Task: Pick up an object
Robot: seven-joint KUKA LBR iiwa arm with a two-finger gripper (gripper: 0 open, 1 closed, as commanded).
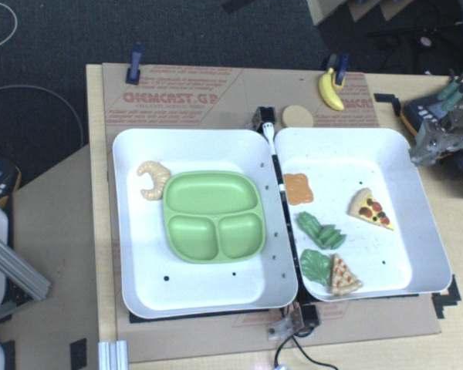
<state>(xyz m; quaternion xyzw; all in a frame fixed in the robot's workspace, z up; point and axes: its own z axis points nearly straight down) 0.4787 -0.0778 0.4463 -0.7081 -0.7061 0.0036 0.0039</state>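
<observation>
Object: none picked yet; candidates all lie in the bins, the nearest being the pizza slice (371, 209) at 3 o'clock in the right bin (428, 230)
Pincer: (440, 137) at the desk's (455, 222) 3 o'clock edge, just outside the right bin's 1 o'clock corner; cannot tell its state, nothing seen in it
Right bin: orange toast (298, 189) at 10 o'clock, green leaves (320, 231) near centre-left, second pizza slice (343, 276) at 7 o'clock
Left bin: (131, 230) green divided tray (214, 216) in the middle, croissant (153, 179) touching its 10 o'clock corner
Beyond bins: banana (331, 91) at 12 o'clock
Progress: judged at the start; reach, descent, grasp and lift all remain
</observation>
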